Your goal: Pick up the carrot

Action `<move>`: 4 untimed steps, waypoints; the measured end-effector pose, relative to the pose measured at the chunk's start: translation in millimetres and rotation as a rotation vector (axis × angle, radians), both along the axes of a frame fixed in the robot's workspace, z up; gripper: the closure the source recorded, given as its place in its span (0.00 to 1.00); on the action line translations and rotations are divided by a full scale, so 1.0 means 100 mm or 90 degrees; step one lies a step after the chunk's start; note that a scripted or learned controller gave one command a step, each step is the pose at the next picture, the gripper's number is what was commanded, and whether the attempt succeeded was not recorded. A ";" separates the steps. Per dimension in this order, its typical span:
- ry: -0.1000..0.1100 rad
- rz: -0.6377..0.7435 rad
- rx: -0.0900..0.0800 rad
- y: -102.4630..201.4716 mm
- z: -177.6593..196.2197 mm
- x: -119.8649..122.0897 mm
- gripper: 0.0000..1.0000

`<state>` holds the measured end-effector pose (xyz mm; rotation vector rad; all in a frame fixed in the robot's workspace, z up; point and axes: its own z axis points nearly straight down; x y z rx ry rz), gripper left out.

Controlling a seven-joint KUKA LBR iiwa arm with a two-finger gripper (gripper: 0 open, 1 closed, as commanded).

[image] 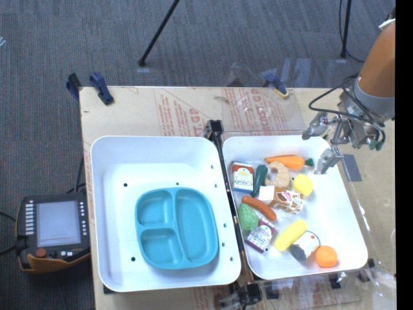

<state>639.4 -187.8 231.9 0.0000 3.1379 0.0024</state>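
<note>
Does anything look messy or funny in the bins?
Slightly messy: the toy food, including the carrot, lies jumbled in the right bin, while the blue plate in the left bin holds none. Nothing looks spilled or broken.

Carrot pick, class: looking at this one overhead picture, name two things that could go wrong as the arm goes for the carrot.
1. The carrot lies against a pretzel-like toy in a crowded pile, so the fingers might catch or drag that neighbour instead.
2. The gripper sits at the right bin's far edge, beside the carrot's leafy end; coming down there could nudge the carrot away or clip the rim.
</note>
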 end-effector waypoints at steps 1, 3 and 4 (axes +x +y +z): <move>-0.006 -0.090 -0.001 -0.19 -1.22 0.06 0.00; -0.018 -0.453 0.004 0.14 -1.31 0.06 0.00; 0.002 -0.488 0.000 0.46 -1.44 -0.32 0.00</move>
